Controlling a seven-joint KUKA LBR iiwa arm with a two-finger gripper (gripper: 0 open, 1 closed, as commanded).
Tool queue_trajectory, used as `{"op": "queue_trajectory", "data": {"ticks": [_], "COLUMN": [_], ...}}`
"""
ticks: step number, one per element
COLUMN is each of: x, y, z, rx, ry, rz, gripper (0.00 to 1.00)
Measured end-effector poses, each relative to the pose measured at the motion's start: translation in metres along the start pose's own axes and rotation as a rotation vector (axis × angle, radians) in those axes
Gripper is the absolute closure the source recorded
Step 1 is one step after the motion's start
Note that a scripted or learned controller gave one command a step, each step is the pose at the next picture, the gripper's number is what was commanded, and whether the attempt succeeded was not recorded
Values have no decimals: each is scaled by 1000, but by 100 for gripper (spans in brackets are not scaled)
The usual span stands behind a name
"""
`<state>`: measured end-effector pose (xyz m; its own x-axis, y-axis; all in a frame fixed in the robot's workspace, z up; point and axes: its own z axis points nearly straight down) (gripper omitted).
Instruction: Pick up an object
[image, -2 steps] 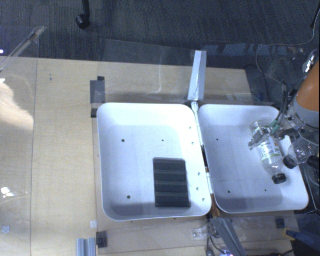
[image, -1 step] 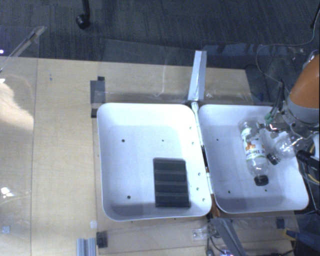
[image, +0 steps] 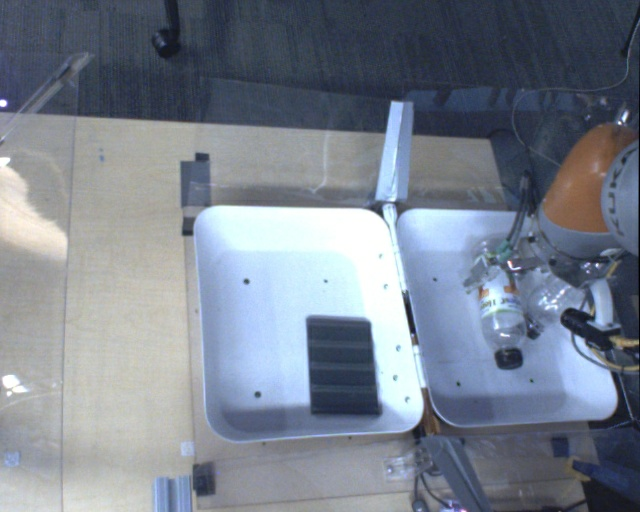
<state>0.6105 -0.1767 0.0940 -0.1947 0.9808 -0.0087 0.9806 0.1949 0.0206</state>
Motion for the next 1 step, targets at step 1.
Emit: {"op": "queue_trajectory", "data": {"ticks": [1], "x": [1], "y": [3], "z": [-13], "rx": [-8], "ry": [-2], "rz": [-2], "gripper": [100]}}
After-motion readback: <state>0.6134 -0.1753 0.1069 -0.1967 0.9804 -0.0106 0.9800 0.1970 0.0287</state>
